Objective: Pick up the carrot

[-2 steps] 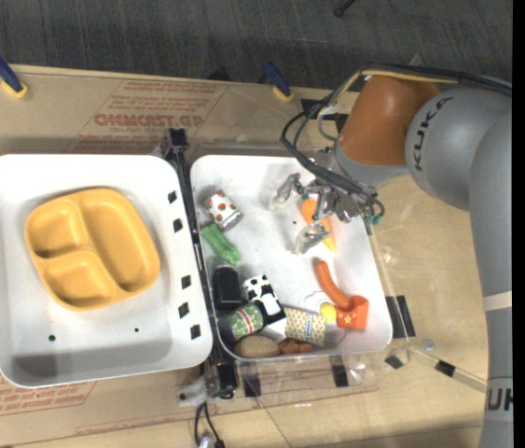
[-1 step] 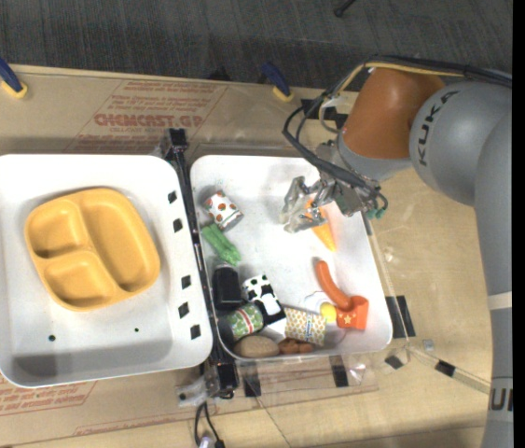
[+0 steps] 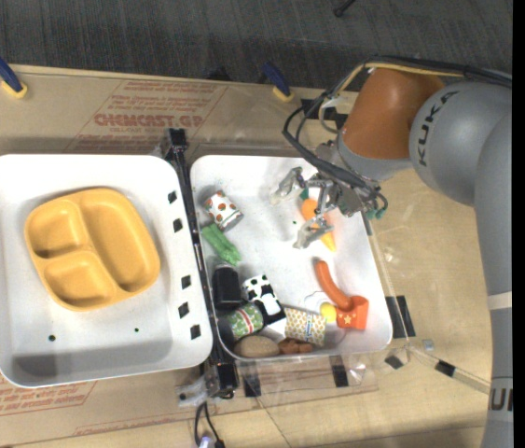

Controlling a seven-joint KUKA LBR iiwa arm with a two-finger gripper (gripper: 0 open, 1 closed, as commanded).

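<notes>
Brown cardboard covers the counter under two white bins. Inside the right bin [image 3: 374, 250], the hand [image 3: 316, 215] is closed on the carrot [image 3: 322, 224], fingers pointing down for lifting.

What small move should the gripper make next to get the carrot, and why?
Probably a short descent and then close. The gripper is right over the carrot in the right bin, with orange showing between the fingers, though whether it is gripped cannot be told.
</notes>
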